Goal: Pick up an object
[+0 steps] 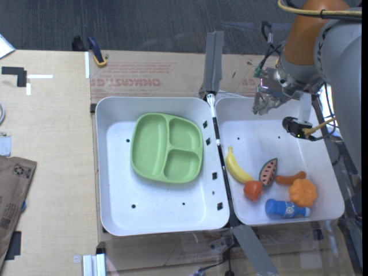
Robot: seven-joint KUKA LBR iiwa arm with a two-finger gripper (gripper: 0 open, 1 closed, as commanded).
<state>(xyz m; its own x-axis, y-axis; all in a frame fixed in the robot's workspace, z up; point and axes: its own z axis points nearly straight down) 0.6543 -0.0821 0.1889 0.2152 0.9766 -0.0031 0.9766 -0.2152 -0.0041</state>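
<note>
My gripper (pixel 264 106) hangs over the far edge of the right bin (pixel 253 128), with nothing seen between its fingers. Toy food lies toward the near part of that bin: a yellow banana (pixel 234 165), a red tomato (pixel 252 190), a watermelon slice (pixel 268 172), an orange carrot (pixel 290 178), an orange pumpkin-like piece (pixel 303 192) and a blue bottle (pixel 285 209) lying on its side. All of them sit well below the gripper in the view, apart from it.
A green divided plate (pixel 167 148) rests in the left bin (pixel 115 171). A grey divider post (pixel 213 62) stands between the bins at the back. A cable with a black and yellow connector (pixel 296 126) hangs by the arm.
</note>
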